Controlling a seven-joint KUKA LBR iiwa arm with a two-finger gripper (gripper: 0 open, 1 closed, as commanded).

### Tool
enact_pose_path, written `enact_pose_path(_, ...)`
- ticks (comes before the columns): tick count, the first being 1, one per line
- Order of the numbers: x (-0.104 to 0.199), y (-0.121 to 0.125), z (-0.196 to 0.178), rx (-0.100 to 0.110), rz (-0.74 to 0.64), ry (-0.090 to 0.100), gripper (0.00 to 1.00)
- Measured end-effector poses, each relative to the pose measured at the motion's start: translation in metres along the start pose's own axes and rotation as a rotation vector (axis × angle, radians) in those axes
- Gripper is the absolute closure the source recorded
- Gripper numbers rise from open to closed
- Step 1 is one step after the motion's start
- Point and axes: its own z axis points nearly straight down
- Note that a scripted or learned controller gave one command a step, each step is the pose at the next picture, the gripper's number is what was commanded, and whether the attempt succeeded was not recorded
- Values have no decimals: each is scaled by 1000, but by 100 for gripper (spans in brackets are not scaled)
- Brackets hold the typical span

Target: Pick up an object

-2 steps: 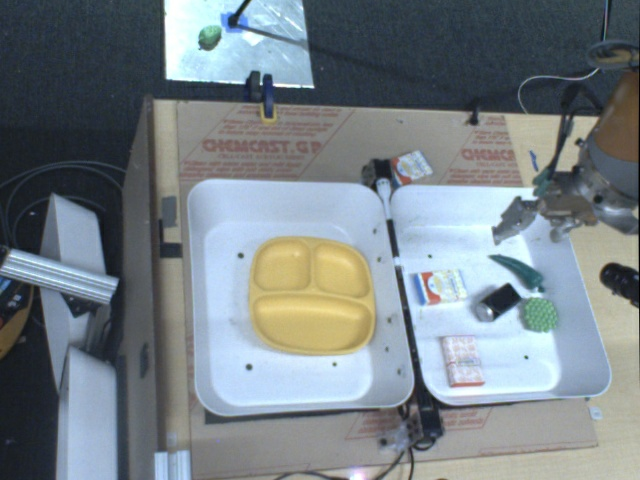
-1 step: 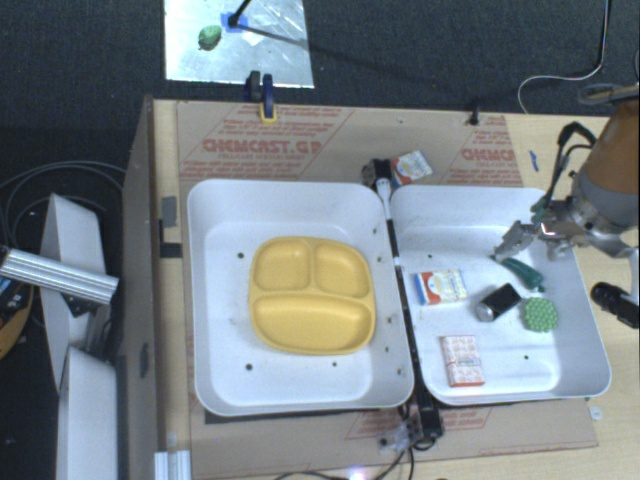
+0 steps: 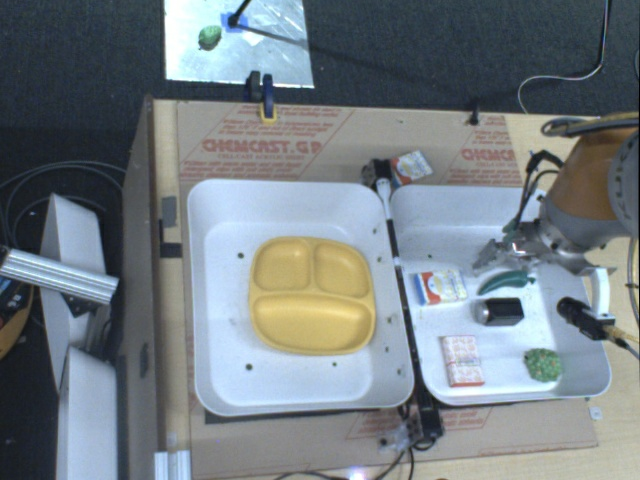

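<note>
We see the gripper (image 3: 497, 255) low over the right bin (image 3: 440, 213), just above a green curved object (image 3: 505, 282); whether its fingers are apart or together, we cannot tell. Near it lie a black block (image 3: 499, 311), a small card (image 3: 440, 287), a red-patterned packet (image 3: 462, 359) and a green fuzzy ball (image 3: 544, 364). The left bin (image 3: 225, 268) holds a yellow divided tray (image 3: 310, 295).

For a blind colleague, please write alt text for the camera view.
The arm's claw hangs low in the right bin, near a teal object, a black block, two cards and a green ball. The left bin holds a yellow tray.
</note>
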Motion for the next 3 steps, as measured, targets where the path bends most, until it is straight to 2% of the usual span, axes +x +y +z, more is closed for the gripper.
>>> enact_pose_path(1,14,-45,-1,0,0,0,0)
enact_pose_path(2,26,-68,0,1,0,1,0)
enact_pose_path(3,88,-103,0,1,-2,2,0)
